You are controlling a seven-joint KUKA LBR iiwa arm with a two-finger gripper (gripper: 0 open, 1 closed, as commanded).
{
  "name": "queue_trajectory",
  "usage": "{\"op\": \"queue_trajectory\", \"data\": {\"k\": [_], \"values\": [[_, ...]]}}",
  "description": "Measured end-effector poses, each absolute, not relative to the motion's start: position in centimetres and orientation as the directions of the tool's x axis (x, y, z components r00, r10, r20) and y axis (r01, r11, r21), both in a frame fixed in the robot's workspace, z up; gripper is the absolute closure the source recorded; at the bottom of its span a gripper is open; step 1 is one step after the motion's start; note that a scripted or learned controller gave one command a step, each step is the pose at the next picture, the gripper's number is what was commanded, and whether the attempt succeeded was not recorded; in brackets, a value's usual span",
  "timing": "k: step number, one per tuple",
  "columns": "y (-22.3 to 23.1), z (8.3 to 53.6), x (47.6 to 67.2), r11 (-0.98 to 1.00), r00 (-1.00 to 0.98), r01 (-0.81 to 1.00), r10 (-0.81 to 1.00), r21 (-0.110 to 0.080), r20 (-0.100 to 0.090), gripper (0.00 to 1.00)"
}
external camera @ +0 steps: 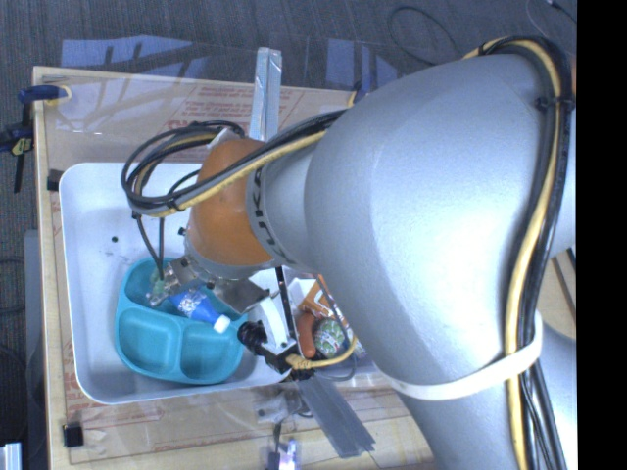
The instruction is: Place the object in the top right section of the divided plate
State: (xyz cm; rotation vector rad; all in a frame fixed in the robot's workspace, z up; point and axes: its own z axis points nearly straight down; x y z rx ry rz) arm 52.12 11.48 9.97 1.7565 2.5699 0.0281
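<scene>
here the gripper (176, 284) sits low over the blue divided plate (157, 346), at its upper edge; whether its fingers are apart or together, cannot tell, since the wrist hides them. just beside it, a small blue-and-white object (199, 308) lies on the plate near the upper right compartment, but exact section unclear. the plate rests in the left white bin (83, 233). to the right, an orange and greenish item (323, 331) lies near the bin divider. black cables (157, 160) loop above the orange band (220, 209). the grey arm (421, 213) reaches in from the right, covering most of the right bin.
</scene>
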Motion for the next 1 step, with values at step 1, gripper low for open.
{"op": "queue_trajectory", "data": {"k": [1], "values": [[12.14, 18.51, 47.68, 0.412, -0.412, 0.911, 0.911, -0.004, 0.001, 1.0]]}}
